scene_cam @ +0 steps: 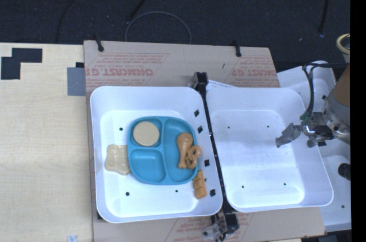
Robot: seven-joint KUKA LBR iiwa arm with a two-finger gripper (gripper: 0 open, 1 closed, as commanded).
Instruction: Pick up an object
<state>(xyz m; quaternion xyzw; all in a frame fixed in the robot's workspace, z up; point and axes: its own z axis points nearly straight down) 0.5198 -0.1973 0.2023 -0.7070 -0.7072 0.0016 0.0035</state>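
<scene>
Looking down, the left bin (108,201) holds a blue tray (150,169); a tan pretzel-like piece (188,150) lies in the tray's 3 o'clock compartment, long axis 12-to-6. Gripper (287,137) hovers over the right bin (320,195), jaw gap unreadable.

Red printing is showing upside down on the cardboard sheet (171,66) beneath the bins, its letters too blurred to read reliably.

A divided tray (150,169) with a pretzel (188,150) lies in the left bin (108,100), tool (287,136) over the right bin (257,100)
</scene>
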